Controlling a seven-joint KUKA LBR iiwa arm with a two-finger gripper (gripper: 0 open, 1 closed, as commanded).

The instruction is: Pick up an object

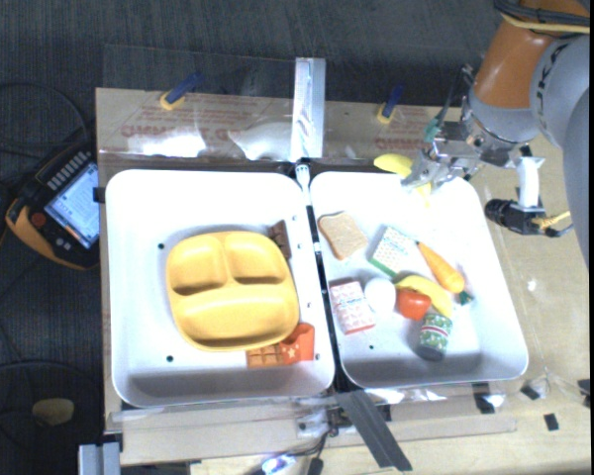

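My gripper (428, 173) hangs over the back rim of the right bin (495, 295), near its far left corner. A yellow piece (390, 163) lies just to its left at the rim, touching or very close to the gripper; whether it is held is unclear. In the right bin lie a bread slice (344, 234), a green-and-white packet (393, 247), a carrot (442, 265), a banana (425, 288), a red tomato (413, 305), a white egg (380, 293), a pink box (348, 306) and a small can (435, 334).
The left bin (129, 265) holds a yellow divided plate (233, 287), a brown piece (279, 236) at its far right and an orange and brown item (282, 350) at the front. A clear panel (308, 107) stands behind the bins. A handheld pendant (64, 206) lies left of the bench.
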